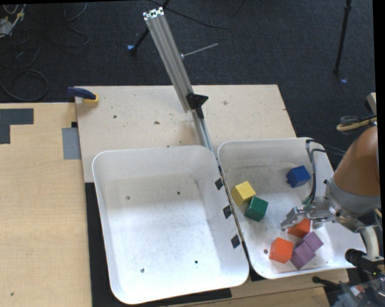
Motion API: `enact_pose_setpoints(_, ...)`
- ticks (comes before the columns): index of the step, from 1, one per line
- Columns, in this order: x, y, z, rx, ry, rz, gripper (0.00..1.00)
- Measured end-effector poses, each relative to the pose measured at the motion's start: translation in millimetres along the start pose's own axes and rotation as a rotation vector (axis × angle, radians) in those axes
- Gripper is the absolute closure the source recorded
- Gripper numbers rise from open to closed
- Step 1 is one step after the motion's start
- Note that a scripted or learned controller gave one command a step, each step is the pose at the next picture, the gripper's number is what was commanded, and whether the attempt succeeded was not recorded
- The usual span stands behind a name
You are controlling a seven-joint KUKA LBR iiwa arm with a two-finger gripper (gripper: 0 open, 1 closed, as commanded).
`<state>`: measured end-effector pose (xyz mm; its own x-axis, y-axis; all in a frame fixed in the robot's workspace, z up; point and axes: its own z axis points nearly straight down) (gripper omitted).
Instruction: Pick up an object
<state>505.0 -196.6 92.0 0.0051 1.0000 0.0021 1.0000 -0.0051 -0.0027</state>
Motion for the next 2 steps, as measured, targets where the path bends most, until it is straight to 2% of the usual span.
enact_pose_setpoints(1, -0.6, -0.8, -9.4, 0.002, 0.002, 0.005, 1.0)
enact_pose_setpoints(2, 0.4, 2.7, -71.6, -0.005, -0.003, -0.007, 1.0)
